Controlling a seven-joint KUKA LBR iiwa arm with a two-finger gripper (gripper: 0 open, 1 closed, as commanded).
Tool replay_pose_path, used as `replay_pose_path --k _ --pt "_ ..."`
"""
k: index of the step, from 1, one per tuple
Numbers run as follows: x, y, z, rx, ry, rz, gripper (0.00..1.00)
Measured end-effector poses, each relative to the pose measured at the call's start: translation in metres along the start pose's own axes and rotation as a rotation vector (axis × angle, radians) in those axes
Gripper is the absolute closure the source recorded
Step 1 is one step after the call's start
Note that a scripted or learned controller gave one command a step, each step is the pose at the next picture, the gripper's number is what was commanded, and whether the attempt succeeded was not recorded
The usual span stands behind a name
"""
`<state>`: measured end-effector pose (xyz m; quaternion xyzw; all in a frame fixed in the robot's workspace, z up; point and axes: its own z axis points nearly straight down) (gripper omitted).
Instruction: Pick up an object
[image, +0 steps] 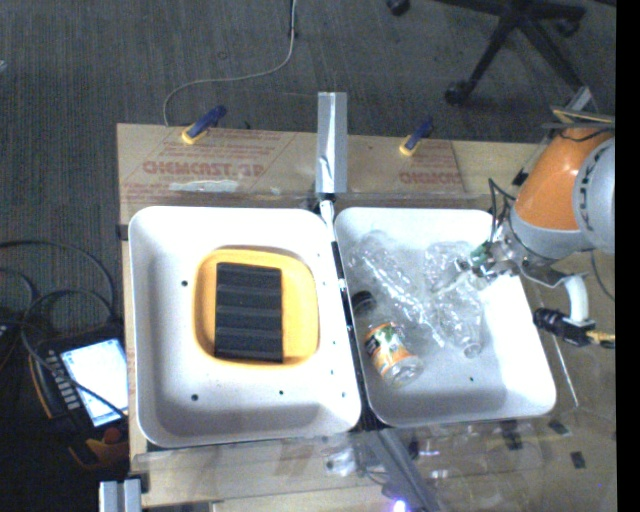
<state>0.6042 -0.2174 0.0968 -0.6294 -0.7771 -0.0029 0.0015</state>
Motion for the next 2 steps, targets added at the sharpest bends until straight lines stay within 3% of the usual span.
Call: replay_pose_path --k 1,2 --pt "-0.0014 0.0043 -0.0167 -0.013 -0.006 0.000 1.00" --pt "-0.0009 0.0021 -0.0127 -0.007 -0.004 0.000 0.00"
